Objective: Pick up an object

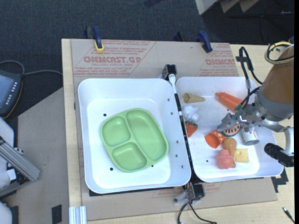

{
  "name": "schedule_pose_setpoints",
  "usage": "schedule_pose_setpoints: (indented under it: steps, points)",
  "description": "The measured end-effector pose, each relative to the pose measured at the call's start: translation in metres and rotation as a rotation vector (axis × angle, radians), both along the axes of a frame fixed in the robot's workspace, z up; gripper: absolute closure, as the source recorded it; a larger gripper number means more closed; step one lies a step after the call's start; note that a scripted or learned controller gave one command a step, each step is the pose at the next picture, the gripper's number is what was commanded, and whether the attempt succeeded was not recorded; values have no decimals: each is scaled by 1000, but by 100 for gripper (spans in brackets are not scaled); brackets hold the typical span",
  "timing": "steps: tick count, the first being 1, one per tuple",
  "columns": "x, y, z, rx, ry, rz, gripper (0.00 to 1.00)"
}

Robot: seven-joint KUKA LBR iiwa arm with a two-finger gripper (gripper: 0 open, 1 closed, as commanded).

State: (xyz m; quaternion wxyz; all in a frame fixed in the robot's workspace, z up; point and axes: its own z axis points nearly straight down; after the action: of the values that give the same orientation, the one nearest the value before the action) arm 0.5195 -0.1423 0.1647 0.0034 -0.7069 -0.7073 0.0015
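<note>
Watermelon slice [232, 129] lies right at the end effector [229, 124].

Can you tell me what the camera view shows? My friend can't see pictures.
A grey robot arm reaches from the right, its gripper low over small toy foods in the right white bin, near a watermelon slice. The left white bin holds a green divided plate. Both bins sit on a brown bench.

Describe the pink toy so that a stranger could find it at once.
Look in the right bin, near its front edge. The pink toy lies there, below a tan potato-like piece and left of a yellow block. It is the only pink item.
</note>
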Motion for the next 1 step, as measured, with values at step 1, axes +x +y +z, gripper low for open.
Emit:
schedule_pose_setpoints:
  steps: [1]
  points:
    - [-5,6,-63,1,2,0,0]
